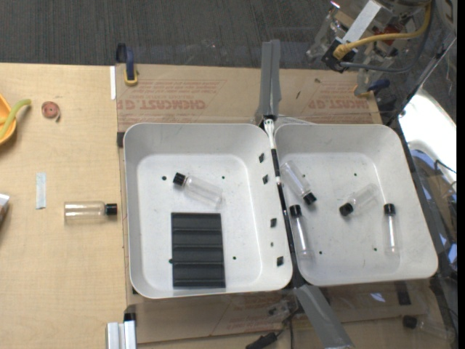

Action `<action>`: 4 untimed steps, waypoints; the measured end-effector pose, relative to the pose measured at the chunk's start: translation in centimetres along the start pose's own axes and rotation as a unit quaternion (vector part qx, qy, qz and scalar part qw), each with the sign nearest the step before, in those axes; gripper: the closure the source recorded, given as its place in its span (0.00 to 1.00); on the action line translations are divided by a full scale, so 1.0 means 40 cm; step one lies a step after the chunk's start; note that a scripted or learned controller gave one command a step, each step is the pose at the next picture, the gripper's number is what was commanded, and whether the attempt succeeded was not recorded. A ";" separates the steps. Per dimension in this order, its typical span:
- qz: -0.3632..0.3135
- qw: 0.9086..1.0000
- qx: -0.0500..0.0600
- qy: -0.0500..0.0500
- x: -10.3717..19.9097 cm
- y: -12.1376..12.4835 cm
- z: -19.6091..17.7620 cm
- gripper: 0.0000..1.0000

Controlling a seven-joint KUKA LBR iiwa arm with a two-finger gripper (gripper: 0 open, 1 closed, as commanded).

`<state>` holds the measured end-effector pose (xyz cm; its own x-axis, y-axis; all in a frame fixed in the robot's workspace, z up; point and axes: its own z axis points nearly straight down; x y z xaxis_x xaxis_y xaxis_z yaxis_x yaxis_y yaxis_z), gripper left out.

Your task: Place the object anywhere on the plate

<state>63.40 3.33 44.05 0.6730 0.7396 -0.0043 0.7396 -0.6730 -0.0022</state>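
Observation:
A black ribbed plate (197, 250) lies flat in the front part of the left bin (132, 195). Just behind it in the same bin lies a clear vial with a black cap (195, 185), on its side and apart from the plate. The right bin (420, 217) holds several similar clear vials, among them one (298, 182) by the left wall and one (361, 200) near the middle. My gripper (325, 49) hangs high behind the right bin's far edge, well away from the vials and the plate, with nothing seen in it.
A larger clear bottle (89, 210) lies on the wooden bench left of the bins. A yellow-orange object (7, 118) and a small red disc (49, 109) sit at far left. Cables (378, 42) hang by the wrist. A grey divider bar (270, 78) stands between the bins.

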 end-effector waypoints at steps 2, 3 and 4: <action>0.303 0.953 -0.001 0.002 0.367 -0.274 -0.002 0.00; 0.189 0.982 -0.001 -0.001 0.167 -0.160 0.001 0.00; 0.227 0.974 -0.001 0.001 0.304 -0.238 -0.002 0.00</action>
<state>64.55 18.74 44.10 0.9308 0.3654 -0.0026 0.3654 -0.9308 0.0009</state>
